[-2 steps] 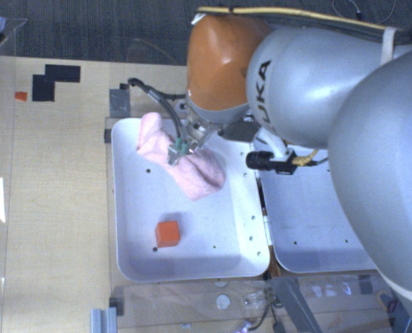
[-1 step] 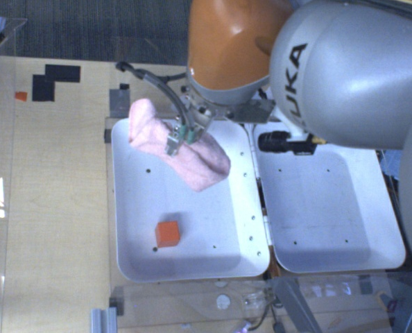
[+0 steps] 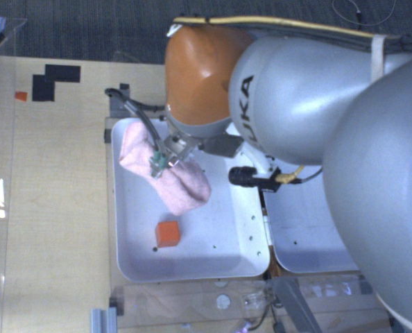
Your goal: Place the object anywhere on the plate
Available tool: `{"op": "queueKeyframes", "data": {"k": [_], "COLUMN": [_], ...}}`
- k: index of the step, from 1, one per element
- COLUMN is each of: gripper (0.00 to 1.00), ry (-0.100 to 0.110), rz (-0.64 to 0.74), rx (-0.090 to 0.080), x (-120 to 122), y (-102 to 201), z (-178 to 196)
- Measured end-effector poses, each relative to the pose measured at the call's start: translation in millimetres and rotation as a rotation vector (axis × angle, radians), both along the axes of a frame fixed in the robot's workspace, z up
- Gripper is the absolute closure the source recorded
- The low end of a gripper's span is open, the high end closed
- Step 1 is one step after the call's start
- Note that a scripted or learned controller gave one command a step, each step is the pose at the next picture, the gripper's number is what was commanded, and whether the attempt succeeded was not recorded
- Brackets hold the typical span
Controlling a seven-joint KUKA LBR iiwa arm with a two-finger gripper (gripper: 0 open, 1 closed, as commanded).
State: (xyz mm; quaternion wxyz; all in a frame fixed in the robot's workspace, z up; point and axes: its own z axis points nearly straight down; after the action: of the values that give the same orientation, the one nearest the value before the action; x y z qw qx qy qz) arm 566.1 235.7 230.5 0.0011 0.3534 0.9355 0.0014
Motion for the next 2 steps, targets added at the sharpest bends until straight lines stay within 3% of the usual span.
{"op": "queueKeyframes", "data": {"k": [1,2], "gripper": [1.00,1.00], "ry": [-0.008,0.001], "rz": [0.033,0.191], "rx": [0.000,-0.001], "x": [-23,-21], "y": [-115,-63], "z": [48,-38]}}
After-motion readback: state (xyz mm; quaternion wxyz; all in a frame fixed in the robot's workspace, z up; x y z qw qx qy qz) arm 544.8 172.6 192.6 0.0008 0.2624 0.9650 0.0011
